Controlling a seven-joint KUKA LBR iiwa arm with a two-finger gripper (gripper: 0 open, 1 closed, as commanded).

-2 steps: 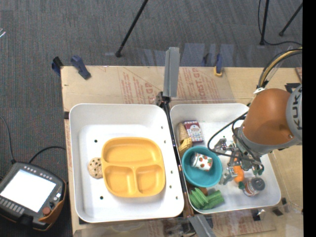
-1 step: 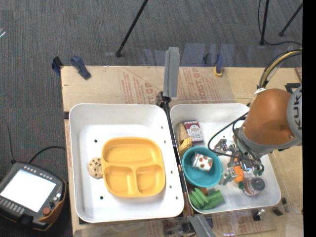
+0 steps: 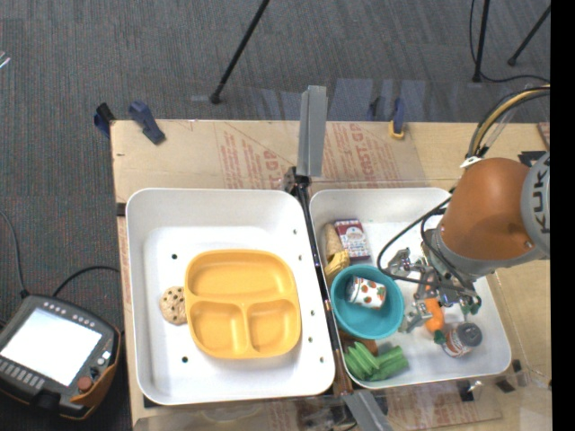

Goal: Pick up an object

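- Your gripper (image 3: 429, 311) is down in the right bin (image 3: 386, 203), low on its right side, with the grey arm and its orange band (image 3: 485, 209) covering much of that corner.
- A small orange object (image 3: 435, 313) sits right at the fingertips; you cannot tell from this angle whether the fingers are clamped on it, or whether they are spread or closed.
- That orange object is a short, smooth lump, partly hidden by the metal of the gripper, so its long axis and heading cannot be read.
- Just beside it, to the lower right, lies a small round can-like item (image 3: 461, 338) with a shiny top.
- Left of the gripper you have a glossy teal bowl (image 3: 366, 305) holding a white cup with red spots (image 3: 367, 292), tipped on its side.
- Green ridged pieces (image 3: 375, 361) lie at the bin's front edge; a red box (image 3: 351, 238) lies toward the back.
- In the left bin (image 3: 153, 214), a smooth yellow divided tray (image 3: 243, 302) has a cookie (image 3: 172, 304) touching its left rim.
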